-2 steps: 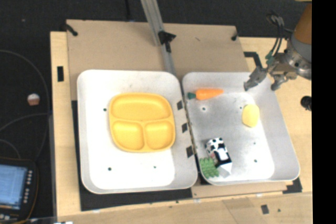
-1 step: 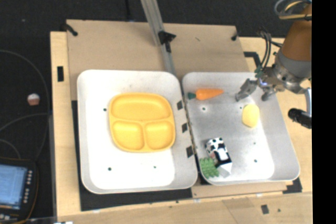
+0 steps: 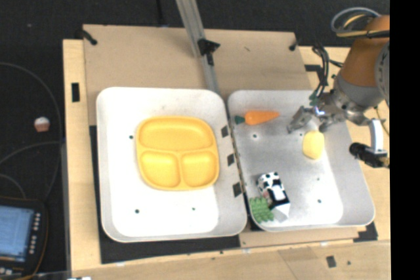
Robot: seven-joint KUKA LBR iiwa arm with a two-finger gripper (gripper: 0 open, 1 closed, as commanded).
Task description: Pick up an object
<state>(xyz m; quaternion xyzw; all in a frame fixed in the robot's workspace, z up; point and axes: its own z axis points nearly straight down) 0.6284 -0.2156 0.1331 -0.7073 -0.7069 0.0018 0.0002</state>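
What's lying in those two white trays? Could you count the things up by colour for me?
Yellow: 2, the divided plate in the left bin and the lemon-like piece in the right bin
Orange: 1, the carrot
Black and white: 1, the cow toy
Green: 1, the small green piece beside the cow toy
Total: 5

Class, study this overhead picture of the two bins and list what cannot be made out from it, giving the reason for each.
- Gripper, camera view: too small and blurred to tell how its fingers stand.
- Black-and-white toy and the green thing beside it: too small to identify.
- Arm: cut off by the right edge.
- Yellow object: whether it touches the gripper is unclear.
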